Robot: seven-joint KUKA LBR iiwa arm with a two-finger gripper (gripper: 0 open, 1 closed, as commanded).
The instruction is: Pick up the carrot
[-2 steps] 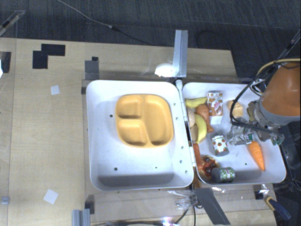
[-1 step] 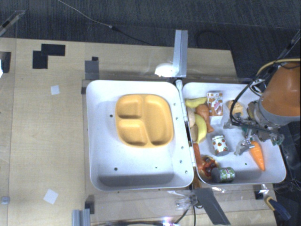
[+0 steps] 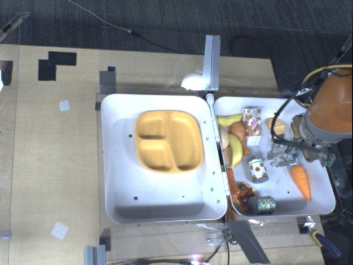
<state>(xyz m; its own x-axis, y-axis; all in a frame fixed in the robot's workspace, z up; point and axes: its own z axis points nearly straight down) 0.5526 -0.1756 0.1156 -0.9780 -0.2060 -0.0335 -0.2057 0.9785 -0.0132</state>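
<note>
Light wood table (image 3: 49, 164) carries two shallow white bins side by side. Left bin (image 3: 118, 164), smooth plastic w/ rounded corners, holds one yellow divided plate (image 3: 168, 139), 3 compartments, lying flat about mid-bin. Right bin (image 3: 325, 200) is cluttered: bananas (image 3: 234, 142) along its left wall, a small printed carton (image 3: 252, 120) just right of them, a small can w/ red-white label (image 3: 257, 170) below that, a dark green-labelled can (image 3: 260, 204) on its side at the bin's near edge. Carrot (image 3: 300, 181), orange, tapered, lies to the right of the red-white can, tip toward the near edge. Grey arm w/ orange band (image 3: 331, 106) hangs over the right bin; tool (image 3: 287, 156) sits just up-left of the carrot's thick end, can't tell if open or closed.
</note>
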